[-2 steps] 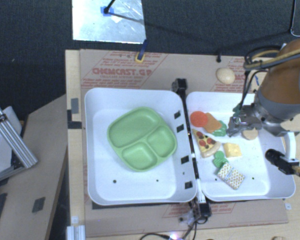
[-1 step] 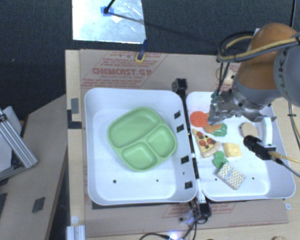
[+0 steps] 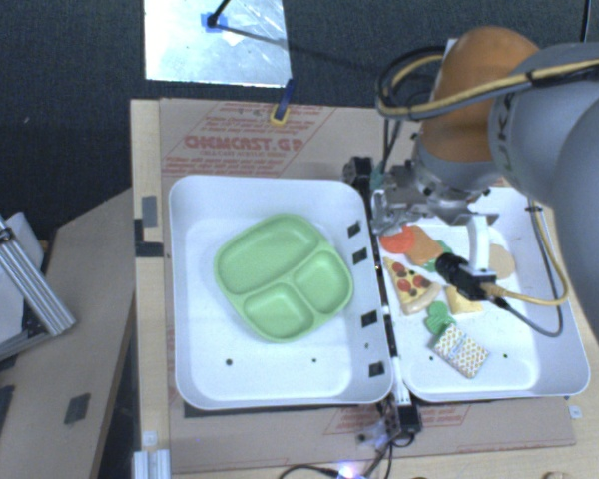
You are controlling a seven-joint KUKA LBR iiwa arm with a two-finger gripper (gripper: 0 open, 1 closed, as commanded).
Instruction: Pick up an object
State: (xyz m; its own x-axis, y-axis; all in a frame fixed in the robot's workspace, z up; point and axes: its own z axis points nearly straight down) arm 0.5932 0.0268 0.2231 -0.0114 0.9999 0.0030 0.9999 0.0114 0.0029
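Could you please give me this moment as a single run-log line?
arm: over right bin | gripper: above toy food, near divider | pizza slice: lying in bin | green plate: left bin

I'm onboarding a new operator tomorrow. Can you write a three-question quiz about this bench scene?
1. True or false: the green divided plate lies in the left bin.
2. Which bin holds the pizza slice? A) left B) right
3. Fill in: the plate has ___ compartments.

Key:
1. True.
2. B, the right bin, beside the small patterned packet and other toy foods, below the gripper.
3. Three.
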